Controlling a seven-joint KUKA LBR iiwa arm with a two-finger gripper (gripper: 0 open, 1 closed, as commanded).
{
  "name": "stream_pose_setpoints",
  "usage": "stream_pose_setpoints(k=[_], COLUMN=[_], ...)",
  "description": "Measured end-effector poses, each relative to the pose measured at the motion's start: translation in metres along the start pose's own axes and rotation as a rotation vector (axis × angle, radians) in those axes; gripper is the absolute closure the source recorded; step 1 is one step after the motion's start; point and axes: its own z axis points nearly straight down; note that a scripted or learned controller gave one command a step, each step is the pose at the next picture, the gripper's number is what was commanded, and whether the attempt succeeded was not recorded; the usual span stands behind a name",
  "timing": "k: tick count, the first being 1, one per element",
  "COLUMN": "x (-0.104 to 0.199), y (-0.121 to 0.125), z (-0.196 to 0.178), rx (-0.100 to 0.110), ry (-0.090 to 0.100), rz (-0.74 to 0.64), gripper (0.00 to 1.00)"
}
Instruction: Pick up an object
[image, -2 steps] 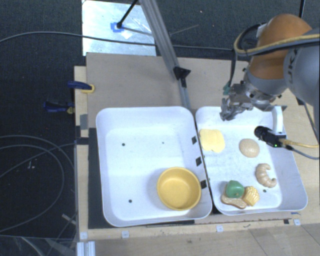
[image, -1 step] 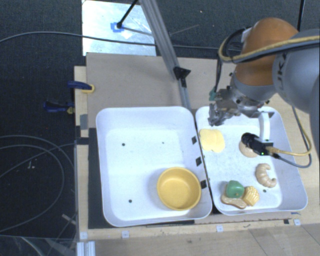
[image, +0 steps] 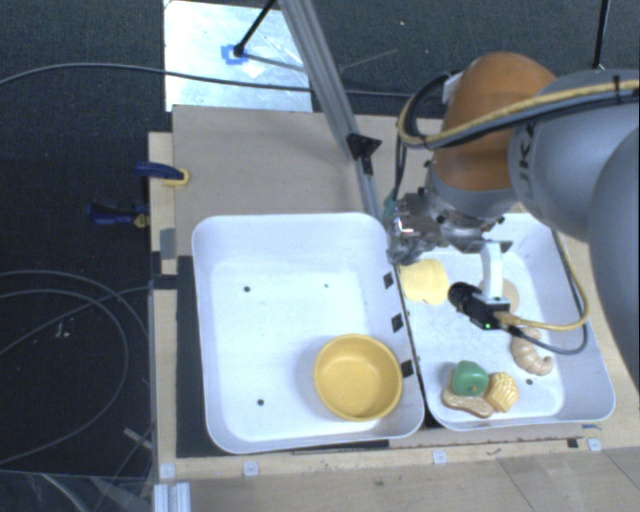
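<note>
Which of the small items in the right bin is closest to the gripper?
The pale yellow piece by the right bin's left wall, just under the gripper. The green one, the corn-like one and the croissant lie nearer the front.

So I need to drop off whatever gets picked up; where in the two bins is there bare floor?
The left white bin is bare across its back and left, bordered only by the round yellow bowl at its front right. The right white bin is crowded: pale yellow lump, green toy, tan pieces and the arm.
</note>
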Motion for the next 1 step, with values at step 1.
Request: stream_pose_setpoints(k=[1], x=[0.0473], y=[-0.0214], z=[-0.0092], rx=[-0.001], ry=[0.000], rz=[-0.001], gripper=[1.00])
